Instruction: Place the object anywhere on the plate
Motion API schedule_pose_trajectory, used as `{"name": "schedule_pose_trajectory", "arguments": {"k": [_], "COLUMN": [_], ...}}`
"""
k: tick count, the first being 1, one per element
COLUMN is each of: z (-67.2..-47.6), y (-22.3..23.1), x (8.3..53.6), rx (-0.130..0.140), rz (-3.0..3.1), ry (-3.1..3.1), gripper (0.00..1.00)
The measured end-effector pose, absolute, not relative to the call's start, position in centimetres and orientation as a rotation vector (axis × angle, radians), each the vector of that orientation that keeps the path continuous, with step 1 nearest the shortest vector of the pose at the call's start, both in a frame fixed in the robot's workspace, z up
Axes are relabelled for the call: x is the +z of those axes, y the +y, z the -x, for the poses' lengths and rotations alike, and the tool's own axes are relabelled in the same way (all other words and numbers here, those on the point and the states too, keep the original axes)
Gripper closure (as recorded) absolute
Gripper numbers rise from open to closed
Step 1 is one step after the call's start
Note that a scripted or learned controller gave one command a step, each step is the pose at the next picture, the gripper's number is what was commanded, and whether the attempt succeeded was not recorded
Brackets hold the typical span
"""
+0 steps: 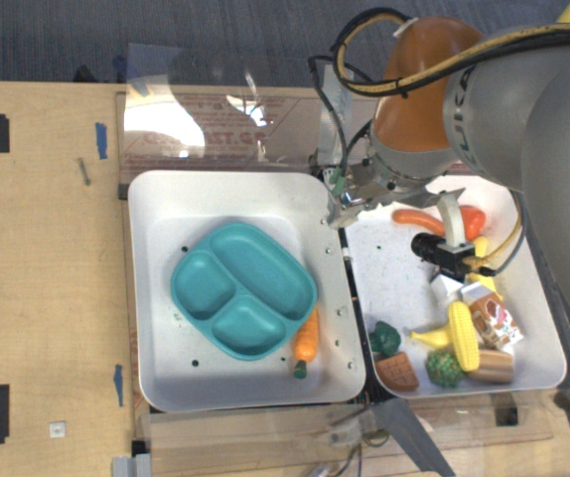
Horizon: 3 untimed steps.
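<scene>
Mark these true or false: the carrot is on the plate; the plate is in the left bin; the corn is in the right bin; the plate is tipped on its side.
1. The carrot is on the plate. False: it lies beside the plate's lower right edge, on the left bin floor.
2. The plate is in the left bin. True.
3. The corn is in the right bin. True.
4. The plate is tipped on its side. False: it lies flat, compartments up.

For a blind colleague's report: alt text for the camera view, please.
A toy carrot lies beside a teal divided plate in the left white bin, touching its rim. The grey arm's end effector hangs over the bins' divider; the right bin holds mixed toy foods.
</scene>
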<state>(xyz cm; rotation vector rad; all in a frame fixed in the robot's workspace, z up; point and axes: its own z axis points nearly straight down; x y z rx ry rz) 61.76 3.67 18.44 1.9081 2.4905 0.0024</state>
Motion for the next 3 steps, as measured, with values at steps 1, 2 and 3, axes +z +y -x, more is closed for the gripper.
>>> {"name": "schedule_pose_trajectory", "arguments": {"k": [1, 2, 3], "z": [-64.7, -66.8, -66.8], "y": [3.3, 3.6, 3.0], "x": [18.9, 18.5, 18.6], "rx": [0.004, 0.003, 0.002], "rz": [-1.621, -1.459, -1.292], "ry": [2.685, 2.775, 2.859], "gripper": [1.00, 1.00, 1.00]}}
